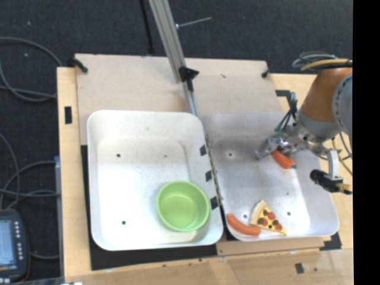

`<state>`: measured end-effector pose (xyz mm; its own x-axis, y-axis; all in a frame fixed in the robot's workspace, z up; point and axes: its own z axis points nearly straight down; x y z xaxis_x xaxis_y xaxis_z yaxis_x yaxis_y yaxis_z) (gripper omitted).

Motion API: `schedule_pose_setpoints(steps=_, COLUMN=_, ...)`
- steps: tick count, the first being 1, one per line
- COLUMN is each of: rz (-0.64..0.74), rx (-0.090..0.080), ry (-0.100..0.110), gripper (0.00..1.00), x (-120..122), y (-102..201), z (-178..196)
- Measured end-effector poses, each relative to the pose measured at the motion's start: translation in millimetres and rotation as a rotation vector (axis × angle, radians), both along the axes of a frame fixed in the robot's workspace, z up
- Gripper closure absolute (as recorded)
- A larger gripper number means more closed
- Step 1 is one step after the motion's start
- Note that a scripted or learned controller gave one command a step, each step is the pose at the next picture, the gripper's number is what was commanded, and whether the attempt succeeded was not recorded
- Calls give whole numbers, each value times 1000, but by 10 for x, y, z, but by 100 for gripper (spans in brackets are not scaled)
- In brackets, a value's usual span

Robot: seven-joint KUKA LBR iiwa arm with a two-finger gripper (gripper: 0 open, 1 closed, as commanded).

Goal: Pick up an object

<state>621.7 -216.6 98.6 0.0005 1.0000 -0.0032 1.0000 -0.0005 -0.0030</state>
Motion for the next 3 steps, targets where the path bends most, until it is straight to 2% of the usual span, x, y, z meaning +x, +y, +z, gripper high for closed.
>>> schedule_pose_setpoints(steps=1, rz=0, rx=-1, ry=-8, gripper=100, x=21, y=-9, z=145)
schedule_pose_setpoints(steps=3, rz=4, rx=2, ry=-10, gripper=100, x=94, y=-78, z=1063)
